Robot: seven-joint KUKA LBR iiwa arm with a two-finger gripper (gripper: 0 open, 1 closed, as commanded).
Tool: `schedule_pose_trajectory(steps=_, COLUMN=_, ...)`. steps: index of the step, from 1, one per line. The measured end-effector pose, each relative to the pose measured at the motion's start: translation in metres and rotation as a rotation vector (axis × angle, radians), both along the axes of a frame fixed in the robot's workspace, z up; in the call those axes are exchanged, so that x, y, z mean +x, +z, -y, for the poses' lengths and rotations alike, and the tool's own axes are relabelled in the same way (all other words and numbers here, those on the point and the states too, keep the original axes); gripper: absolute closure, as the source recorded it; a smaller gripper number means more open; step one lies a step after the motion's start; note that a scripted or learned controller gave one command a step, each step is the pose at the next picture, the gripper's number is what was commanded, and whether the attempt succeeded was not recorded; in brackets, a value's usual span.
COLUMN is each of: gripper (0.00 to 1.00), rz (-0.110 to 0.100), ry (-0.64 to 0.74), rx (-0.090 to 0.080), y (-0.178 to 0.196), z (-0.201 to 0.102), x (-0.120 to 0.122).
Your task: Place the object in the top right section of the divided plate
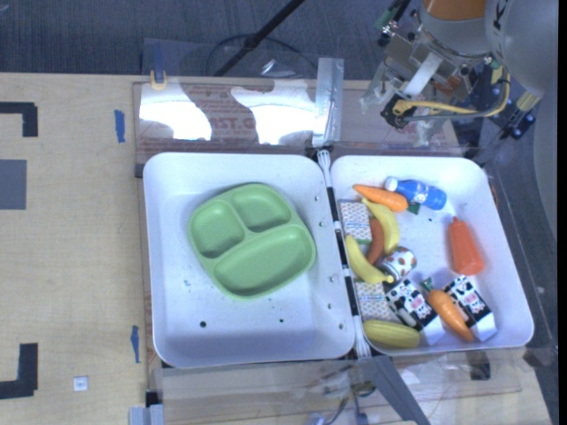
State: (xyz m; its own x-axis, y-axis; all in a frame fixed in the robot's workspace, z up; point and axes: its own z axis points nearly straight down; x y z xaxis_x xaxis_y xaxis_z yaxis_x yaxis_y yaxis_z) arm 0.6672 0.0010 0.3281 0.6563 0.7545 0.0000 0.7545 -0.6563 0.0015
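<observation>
Tan surface: two white bins sit side by side on it.
Left bin: the green divided plate sits in the middle, with white floor all round it.
Right bin: a banana, a carrot and a blue bottle lie here, crowded to the left; there is white floor by its right wall.
End effector: up past the right bin's far edge; I cannot tell if it is spread or pressed together.

The left bin and the right bin, both shallow and white, sit side by side on a pale wooden bench marked with black tape. Toys crowd the right bin: a blue bottle at the far side, a yellow banana, and a cow-patterned carton nearer.
</observation>
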Motion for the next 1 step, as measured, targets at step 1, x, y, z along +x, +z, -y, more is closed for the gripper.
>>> schedule_pose_trajectory(steps=1, gripper=1.00, rz=0.001, ry=0.004, rx=-0.002, y=0.0098, z=-0.0015, x=0.0008)
